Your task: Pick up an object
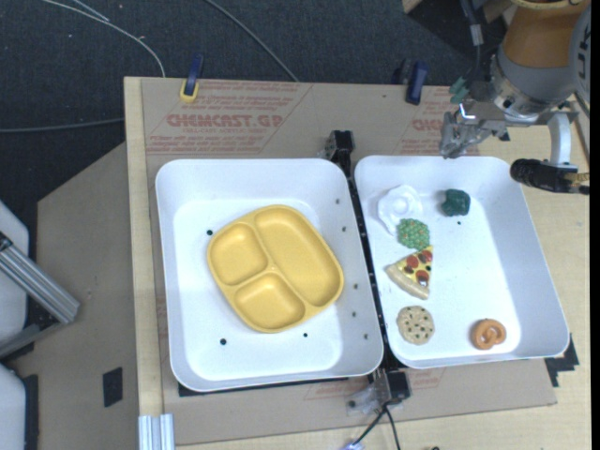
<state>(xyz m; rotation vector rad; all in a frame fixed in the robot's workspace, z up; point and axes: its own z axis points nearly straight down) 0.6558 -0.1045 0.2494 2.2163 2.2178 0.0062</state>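
The right bin (525, 279) holds several toy foods: a white piece (400, 202), a dark green lump (456, 202), a green broccoli piece (412, 232), a pizza slice (413, 273), a cookie (414, 323) and a small orange doughnut (487, 333). My gripper (457, 144) hangs over the bin's far rim, up and right of the white piece and just beyond the dark green lump. Nothing lies between its fingers, which point down and look close together.
The left bin (178, 279) carries a yellow three-compartment plate (273, 266). Black clamps (339, 142) sit between the bins at the far side. A black bar (548, 174) juts in over the right bin's far right corner. Blue clips (413, 80) hold the cardboard base.
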